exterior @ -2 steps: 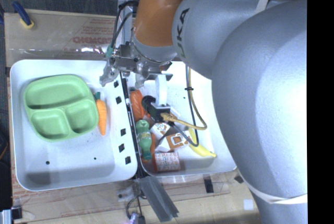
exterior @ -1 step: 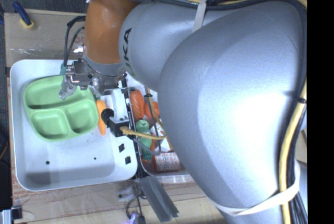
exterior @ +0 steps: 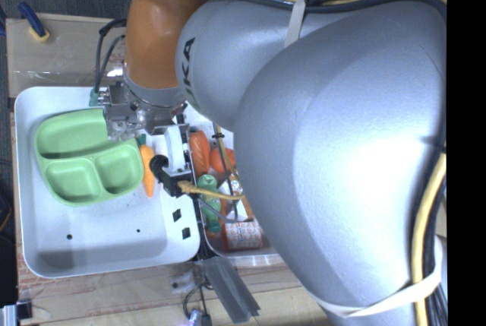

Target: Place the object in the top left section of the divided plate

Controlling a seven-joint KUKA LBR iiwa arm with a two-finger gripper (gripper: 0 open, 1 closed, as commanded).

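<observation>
A light green divided plate (exterior: 82, 157) lies in the left white bin (exterior: 91, 241), with one long section at the top and two smaller ones below. A small orange carrot-shaped object (exterior: 146, 169) lies against the plate's right rim, on the bin floor. My gripper (exterior: 125, 121) hangs just under the orange wrist band, over the plate's upper right corner and slightly above the carrot. The arm's bulk hides most of it.
The right bin (exterior: 228, 245) holds several toys: orange pieces (exterior: 200, 151), a green item (exterior: 207, 184) and a red-labelled can (exterior: 241, 235). The white ridge between the bins (exterior: 182, 222) runs right of the carrot. A blue clamp (exterior: 32, 19) sits on the bench's far left.
</observation>
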